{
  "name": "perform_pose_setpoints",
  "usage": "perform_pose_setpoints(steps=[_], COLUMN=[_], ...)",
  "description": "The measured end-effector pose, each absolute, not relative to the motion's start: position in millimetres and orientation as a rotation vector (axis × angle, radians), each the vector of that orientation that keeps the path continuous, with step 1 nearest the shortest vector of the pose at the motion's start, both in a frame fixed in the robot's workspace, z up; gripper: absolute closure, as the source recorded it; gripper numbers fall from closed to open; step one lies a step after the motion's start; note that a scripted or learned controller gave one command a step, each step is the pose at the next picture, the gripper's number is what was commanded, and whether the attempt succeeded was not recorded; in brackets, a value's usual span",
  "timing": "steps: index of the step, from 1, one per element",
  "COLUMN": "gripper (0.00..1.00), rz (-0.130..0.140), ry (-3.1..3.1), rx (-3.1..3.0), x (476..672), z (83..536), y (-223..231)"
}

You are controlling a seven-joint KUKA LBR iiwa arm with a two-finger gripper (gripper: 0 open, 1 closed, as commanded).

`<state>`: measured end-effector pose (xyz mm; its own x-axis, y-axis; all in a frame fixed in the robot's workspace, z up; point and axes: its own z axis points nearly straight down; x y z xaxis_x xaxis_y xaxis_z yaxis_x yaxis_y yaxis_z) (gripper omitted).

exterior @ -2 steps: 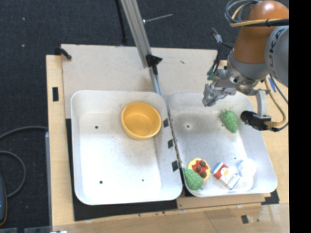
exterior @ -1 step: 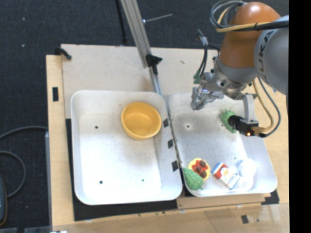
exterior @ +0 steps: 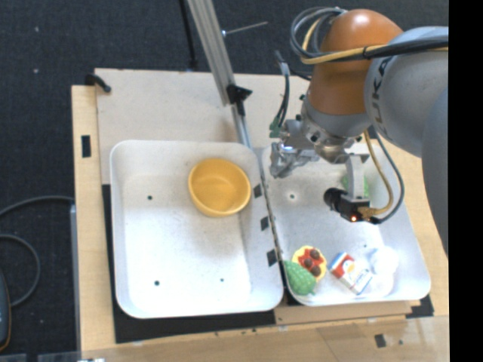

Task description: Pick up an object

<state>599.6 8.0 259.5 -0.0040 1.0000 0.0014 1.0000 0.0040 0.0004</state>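
Observation:
My gripper (exterior: 281, 161) hangs below the orange wrist band over the far left corner of the right bin (exterior: 400, 236), close to the wall shared with the left bin. I see nothing held in it. A yellow bowl (exterior: 219, 186) sits upright in the far part of the left bin (exterior: 151, 277). Along the near edge of the right bin lie a green toy (exterior: 300, 280), a yellow piece with red berries (exterior: 310, 260), a red and white carton (exterior: 350, 271) and a white object (exterior: 383, 263). A green and white item (exterior: 355, 179) stands just right of the wrist.
A slanted metal pole (exterior: 216, 51) runs from the top of the view down to the bins' shared far corner. A black part with a red light (exterior: 343, 200) and cables hang beside the wrist. The arm's grey body (exterior: 411, 89) covers the right bin's far right.

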Motion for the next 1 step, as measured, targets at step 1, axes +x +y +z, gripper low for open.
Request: perform_pose_setpoints(steps=[1], gripper=[1.0], rz=[-0.001], ry=[-2.228], rx=[-2.213], x=[570.2], z=[257.1], y=[53.3])
